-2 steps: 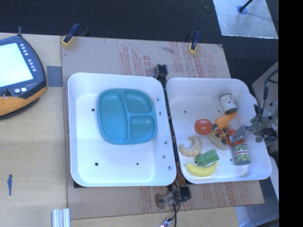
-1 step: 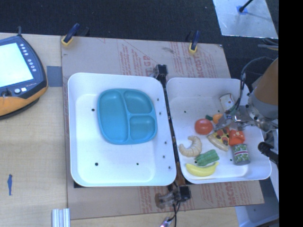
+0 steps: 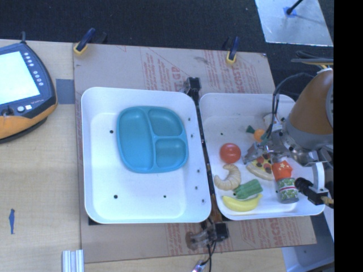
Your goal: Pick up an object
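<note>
Low over the right bin [image 3: 211,152], gripper [image 3: 262,152] beside pizza slice [image 3: 262,166], finger spread impossible to tell; tomato [image 3: 230,152], croissant [image 3: 228,178], banana [image 3: 242,203] crowded toward near rim; open floor toward far rim.

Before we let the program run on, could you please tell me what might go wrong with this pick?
1. The tool sits among crowded items: the pizza slice, tomato and bottle lie close together, so it may nudge neighbours or catch two.
2. The pizza slice lies flat, so a grasp could slip.
3. The bottle stands near the right bin's rim and may tip.
</note>
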Motion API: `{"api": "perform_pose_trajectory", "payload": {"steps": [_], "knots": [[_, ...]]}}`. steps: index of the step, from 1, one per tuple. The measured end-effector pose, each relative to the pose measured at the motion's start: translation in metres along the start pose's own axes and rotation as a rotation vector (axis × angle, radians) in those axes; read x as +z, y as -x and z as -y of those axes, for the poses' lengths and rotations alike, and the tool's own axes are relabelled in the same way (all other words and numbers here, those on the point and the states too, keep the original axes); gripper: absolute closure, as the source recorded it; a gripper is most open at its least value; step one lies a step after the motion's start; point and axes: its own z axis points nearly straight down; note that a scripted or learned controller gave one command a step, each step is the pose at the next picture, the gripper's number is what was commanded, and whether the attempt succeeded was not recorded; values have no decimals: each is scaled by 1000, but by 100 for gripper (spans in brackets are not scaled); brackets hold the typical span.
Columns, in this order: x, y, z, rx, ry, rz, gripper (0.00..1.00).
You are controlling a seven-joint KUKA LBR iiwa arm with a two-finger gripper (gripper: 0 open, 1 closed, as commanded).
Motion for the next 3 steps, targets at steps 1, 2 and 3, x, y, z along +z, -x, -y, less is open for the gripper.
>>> {"api": "perform_pose_trajectory", "payload": {"steps": [1, 2, 3], "knots": [[-10, 2, 0, 0, -2, 1, 100], [-10, 2, 0, -2, -2, 2, 0], [-1, 30, -59, 3, 3, -1, 0]]}}
